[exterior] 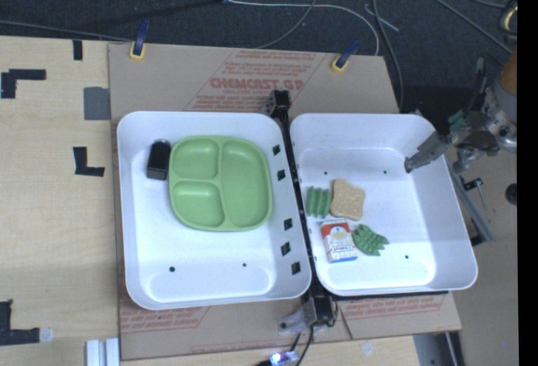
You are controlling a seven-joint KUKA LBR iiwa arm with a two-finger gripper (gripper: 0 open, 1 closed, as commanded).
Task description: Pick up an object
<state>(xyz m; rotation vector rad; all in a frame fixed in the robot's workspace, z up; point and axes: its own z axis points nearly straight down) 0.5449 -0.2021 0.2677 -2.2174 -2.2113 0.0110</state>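
In the right bin (437, 188), four small objects cluster near the left wall: a slice of bread (348, 198), a green pea pod (318, 202) just left of it, a red-and-white carton (338, 241) nearer the camera, and a leafy green piece (371, 240) beside the carton. The gripper (420, 158) hangs over the bin's far right corner, well apart from them, the arm reaching in from the right. It holds nothing visible; its opening is too blurred to judge. The left bin (139, 213) carries a green divided plate (221, 183) and a black block (158, 160).
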